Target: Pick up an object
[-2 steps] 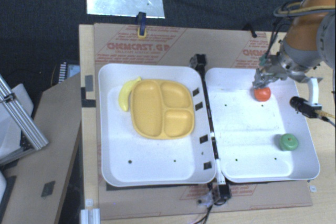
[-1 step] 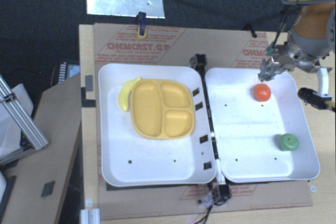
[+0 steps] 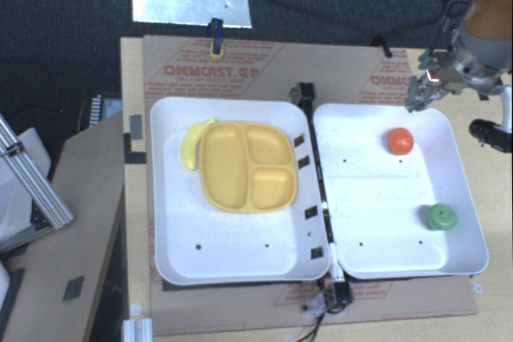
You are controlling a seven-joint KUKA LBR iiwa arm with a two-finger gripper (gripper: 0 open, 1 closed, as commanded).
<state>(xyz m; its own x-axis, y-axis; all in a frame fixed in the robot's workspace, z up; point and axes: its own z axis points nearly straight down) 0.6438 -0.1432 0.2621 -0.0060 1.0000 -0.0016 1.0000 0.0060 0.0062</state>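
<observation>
Position: one camera, fixed above the bench (image 3: 240,64), set well back and high.
Facing: downward at a slant — the far bench edge runs along the top of the picture.
Coverage: both white bins whole, left bin (image 3: 172,244) and right bin (image 3: 457,252).
Arm side: the gripper (image 3: 418,98) enters at upper right — both bins lie below and left of its fingers.
</observation>
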